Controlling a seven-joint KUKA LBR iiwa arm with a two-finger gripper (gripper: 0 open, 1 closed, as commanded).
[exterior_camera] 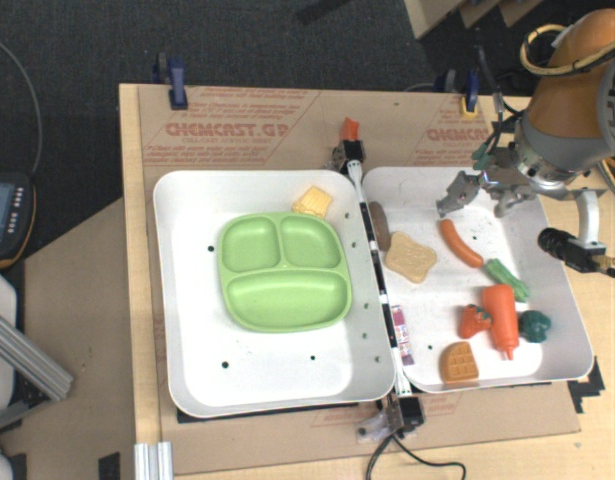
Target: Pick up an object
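Bench top is a tan board with red lettering, clamped at its far edge, over dark carpet; two shallow white bins sit on it side by side, the left bin and the right bin. Landmark: the slice of toast, lying flat in the right bin close to the divider between bins. Gripper hangs up and to the right of the toast, above the far part of the right bin, fingers spread apart with nothing between them. Just right of the toast, and directly below the gripper, lies a sausage on a slant, apart from the fingertips. Further right and nearer the camera: a green bean, a carrot touching a small red piece, a dark green broccoli piece, and an orange waffle. Left of the toast a brown stick lies against the divider. In the left bin sit a green divided plate and a yellow cracker at the plate's far rim.
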